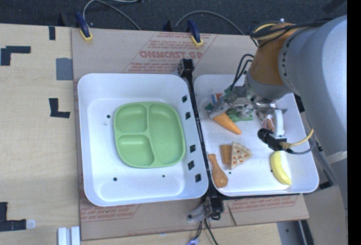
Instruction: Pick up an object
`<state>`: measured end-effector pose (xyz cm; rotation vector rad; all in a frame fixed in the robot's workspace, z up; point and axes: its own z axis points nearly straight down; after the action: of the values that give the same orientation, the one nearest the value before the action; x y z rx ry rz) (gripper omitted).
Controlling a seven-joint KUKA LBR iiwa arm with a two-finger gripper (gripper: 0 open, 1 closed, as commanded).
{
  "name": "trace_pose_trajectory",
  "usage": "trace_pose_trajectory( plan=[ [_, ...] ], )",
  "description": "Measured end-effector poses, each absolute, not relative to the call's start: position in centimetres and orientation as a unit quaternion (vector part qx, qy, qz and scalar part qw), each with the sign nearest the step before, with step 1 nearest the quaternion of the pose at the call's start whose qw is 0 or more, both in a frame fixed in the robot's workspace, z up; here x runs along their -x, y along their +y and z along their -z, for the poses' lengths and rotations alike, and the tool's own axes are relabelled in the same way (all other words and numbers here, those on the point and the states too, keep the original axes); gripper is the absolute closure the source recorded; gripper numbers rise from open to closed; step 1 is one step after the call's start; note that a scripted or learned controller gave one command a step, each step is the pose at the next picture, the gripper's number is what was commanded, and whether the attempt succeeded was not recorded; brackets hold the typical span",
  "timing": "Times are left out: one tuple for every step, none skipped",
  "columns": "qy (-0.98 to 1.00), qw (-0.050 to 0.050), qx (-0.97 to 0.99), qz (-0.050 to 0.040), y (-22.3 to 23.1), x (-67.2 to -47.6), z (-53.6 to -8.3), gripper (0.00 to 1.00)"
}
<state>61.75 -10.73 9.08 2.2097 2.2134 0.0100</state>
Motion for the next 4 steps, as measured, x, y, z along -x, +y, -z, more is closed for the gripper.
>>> trace_pose_trajectory(
  plan=[
    [0.706, 0.005, -0.708, 0.0010, -9.9, -62.3, -9.0, 0.00],
    [0.707, 0.001, -0.707, -0.0002, -10.0, -63.1, -9.3, 0.00],
    [0.708, 0.008, -0.706, -0.0037, -10.1, -62.4, -9.1, 0.00],
    [0.707, 0.001, -0.707, 0.0004, -10.8, -60.1, -8.6, 0.00]
  ],
)
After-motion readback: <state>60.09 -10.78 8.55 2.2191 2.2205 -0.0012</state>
